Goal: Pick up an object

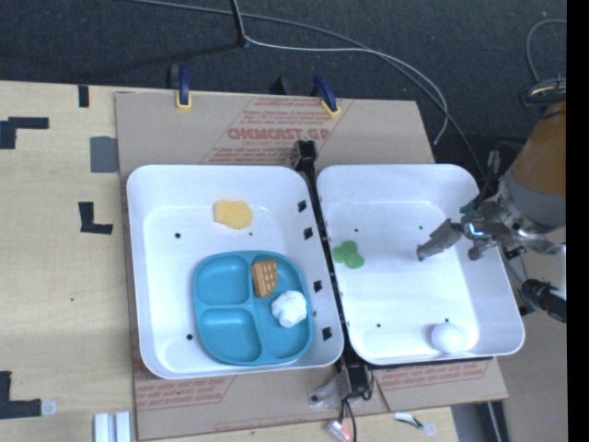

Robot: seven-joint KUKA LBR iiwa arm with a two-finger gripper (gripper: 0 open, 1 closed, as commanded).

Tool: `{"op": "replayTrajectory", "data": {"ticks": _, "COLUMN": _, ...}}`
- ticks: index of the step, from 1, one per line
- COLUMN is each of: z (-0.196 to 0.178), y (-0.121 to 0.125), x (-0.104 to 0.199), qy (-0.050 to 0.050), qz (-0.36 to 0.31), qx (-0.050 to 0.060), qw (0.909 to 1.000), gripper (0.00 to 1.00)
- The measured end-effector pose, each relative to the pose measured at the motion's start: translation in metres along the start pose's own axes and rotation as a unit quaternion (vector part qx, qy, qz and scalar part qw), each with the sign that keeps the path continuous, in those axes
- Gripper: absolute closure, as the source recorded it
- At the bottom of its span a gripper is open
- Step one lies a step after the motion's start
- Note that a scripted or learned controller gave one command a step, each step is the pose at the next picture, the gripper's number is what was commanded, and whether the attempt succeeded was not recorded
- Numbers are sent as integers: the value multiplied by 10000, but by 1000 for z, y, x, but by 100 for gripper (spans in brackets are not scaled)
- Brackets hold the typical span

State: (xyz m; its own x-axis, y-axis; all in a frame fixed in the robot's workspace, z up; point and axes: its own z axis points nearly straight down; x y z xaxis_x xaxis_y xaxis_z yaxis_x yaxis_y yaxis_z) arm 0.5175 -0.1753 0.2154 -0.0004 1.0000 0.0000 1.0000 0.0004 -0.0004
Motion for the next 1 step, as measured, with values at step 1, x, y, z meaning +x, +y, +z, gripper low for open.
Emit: {"op": "replayTrajectory", "data": {"ticks": 1, "z": -41, "y": 30, "x": -22, "qy": -7, "qz": -40, "qx": -17, "qw": 10000, "gripper": 0}}
